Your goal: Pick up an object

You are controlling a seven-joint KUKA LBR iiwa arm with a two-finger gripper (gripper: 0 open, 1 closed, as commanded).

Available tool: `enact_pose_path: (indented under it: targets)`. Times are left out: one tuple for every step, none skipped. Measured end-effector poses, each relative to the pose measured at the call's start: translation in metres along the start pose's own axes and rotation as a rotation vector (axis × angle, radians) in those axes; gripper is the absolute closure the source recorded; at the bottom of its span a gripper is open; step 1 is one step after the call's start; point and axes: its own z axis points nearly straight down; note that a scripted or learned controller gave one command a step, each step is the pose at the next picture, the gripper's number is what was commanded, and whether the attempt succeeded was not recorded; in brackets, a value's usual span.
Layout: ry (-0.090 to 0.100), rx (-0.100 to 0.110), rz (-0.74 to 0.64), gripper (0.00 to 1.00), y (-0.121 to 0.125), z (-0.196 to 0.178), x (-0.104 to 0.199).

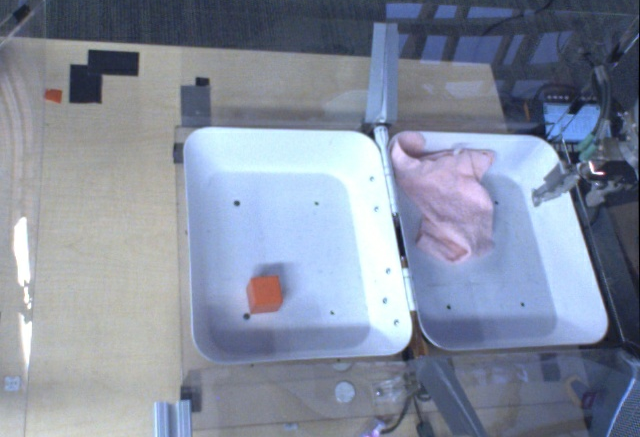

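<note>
A small orange block (265,294) lies in the left white bin (210,225), toward its front left. A crumpled pink cloth (452,200) is spread over the back left of the right white bin (560,325), reaching up onto the rim beside the divider. My gripper (553,189) hangs at the right bin's right rim, well to the right of the cloth and touching nothing that I can see. It is small and partly lost against the equipment behind it.
A metal post (381,75) rises at the back between the two bins. Cables and hardware (585,125) crowd the far right. Black and orange markers (95,75) sit on the wooden bench at the back left.
</note>
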Motion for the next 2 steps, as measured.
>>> enact_pose_path:
  targets:
    - [0.001, 0.0, -0.116, 0.0, 0.011, 0.148, 0.033]
    - [-0.002, -0.014, -0.174, 0.0, 0.01, 0.16, 0.079]
